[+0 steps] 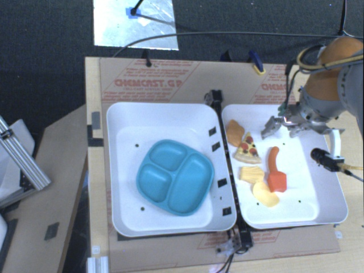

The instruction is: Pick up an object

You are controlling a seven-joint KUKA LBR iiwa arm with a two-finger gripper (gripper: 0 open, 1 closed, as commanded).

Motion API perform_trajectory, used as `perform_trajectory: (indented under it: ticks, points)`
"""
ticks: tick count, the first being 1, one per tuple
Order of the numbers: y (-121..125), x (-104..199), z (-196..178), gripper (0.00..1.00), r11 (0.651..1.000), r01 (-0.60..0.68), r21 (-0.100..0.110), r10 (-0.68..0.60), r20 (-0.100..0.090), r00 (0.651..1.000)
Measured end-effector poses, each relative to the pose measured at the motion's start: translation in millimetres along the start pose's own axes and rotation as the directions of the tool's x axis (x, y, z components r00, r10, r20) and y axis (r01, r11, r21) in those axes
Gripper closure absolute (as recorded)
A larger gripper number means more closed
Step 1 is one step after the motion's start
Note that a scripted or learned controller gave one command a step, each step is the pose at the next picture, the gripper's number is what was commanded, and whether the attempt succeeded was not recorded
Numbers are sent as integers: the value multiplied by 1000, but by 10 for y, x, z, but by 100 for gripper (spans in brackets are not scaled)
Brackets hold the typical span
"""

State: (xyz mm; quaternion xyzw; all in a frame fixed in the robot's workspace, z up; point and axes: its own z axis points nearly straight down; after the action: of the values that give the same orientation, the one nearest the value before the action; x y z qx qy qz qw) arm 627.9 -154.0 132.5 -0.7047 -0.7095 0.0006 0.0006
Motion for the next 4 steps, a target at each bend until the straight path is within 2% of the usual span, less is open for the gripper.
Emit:
perform_trajectory:
  ticks: [1,2,3,4]
  points:
    - [-2,5,508,0,1000,-2,0,2,0,1000]
    - [21,-1,363,100,1000,0,-7,0,2,1000]
    - [10,81,-241,100,1000,-1,-10,1,1,1000]
    - [70,21,-712,100,1000,0,-9,0,2,1000]
